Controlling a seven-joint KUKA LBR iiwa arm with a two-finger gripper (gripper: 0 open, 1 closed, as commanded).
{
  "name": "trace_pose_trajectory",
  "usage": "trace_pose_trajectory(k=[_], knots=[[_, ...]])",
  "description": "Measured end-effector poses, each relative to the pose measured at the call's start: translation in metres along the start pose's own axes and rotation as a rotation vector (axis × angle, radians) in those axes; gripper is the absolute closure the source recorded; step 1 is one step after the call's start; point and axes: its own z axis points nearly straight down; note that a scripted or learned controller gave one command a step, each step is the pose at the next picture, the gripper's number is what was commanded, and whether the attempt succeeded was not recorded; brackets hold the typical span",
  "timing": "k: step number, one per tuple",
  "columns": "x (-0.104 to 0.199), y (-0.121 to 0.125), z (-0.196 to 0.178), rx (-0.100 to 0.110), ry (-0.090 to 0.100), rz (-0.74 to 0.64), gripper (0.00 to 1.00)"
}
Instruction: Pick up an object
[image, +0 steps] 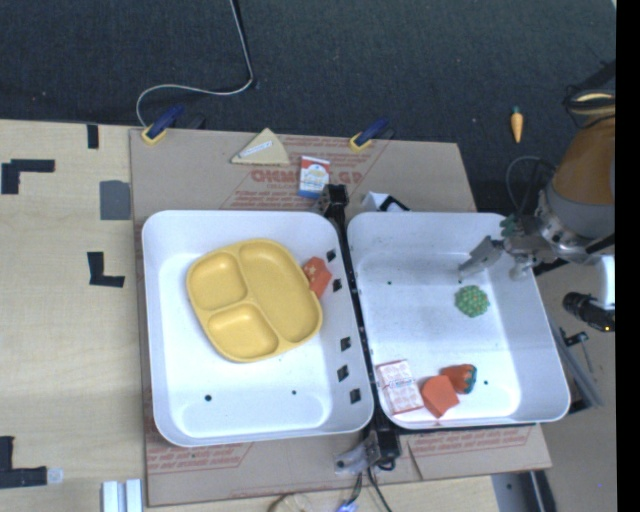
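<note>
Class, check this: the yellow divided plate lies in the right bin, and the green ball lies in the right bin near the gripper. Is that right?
Not quite. The camera view shows the yellow divided plate in the left bin, not the right one. The rest stands: the green ball lies in the right bin near the gripper.

Arm enters from right edge, orange band up by the top right corner. Wrist angled down-left over right bin's far right corner. End effector low inside that corner, two fingers spread apart, nothing between them.
</note>
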Motion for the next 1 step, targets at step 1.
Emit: trace_pose_trajectory(k=[1], knots=[[0.0063,-0.0073,0.0828,-0.01,-0.006,-0.001,0.0]])
